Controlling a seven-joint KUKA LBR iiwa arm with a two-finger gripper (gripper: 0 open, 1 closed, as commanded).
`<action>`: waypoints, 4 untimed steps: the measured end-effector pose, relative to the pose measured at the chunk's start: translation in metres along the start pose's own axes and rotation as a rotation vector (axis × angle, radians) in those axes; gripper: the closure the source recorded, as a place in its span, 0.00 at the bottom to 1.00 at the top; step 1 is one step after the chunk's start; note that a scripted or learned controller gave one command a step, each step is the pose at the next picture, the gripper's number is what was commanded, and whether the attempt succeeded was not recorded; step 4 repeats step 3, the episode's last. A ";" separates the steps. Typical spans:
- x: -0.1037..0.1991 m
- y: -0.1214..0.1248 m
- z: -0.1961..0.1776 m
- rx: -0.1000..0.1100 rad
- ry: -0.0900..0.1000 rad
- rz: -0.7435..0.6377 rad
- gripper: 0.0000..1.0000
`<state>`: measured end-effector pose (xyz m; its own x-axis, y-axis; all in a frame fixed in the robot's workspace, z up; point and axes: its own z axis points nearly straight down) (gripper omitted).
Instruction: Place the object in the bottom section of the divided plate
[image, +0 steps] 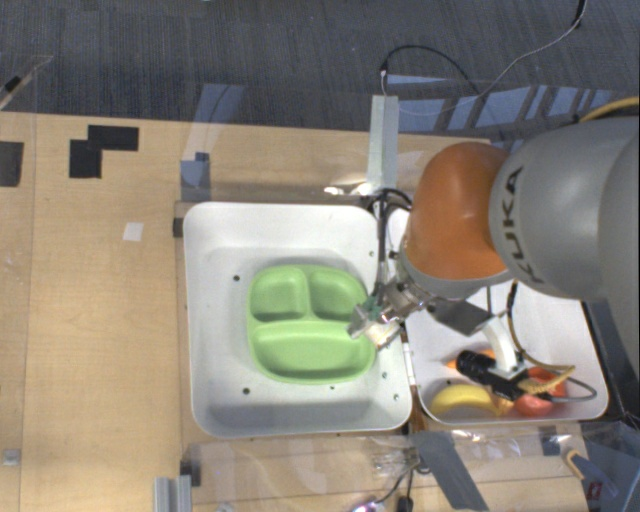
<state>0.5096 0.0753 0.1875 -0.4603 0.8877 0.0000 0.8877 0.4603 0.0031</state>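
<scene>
The big grey arm has black letters on its side that read KUKA, standing on end. No other words can be read. Next to the letters is the round orange band.

The green plate lies flat in the white bin on the view's left. It has two small parts at the top and one wide bottom section on the near side. The claw is at the plate's right rim, where the top part meets the wide one. A small pale bit shows at its tip. It may be a held thing or just part of the claw, and I cannot tell if the claw is clenched or released.

The wall of that bin stands just beside the claw, so it is a tight spot.

The other bin is partly hidden under the arm. In its near corner lie a yellow banana, a red thing and a bit of something orange, all close together.

Far off on the wooden bench there are black shapes. Thin black cables loop at the top.
</scene>
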 end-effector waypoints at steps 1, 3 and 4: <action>-0.022 -0.010 -0.031 -0.003 -0.001 0.207 1.00; 0.040 -0.004 -0.003 -0.002 0.000 -0.071 0.00; 0.040 -0.004 -0.003 -0.002 0.000 -0.071 0.00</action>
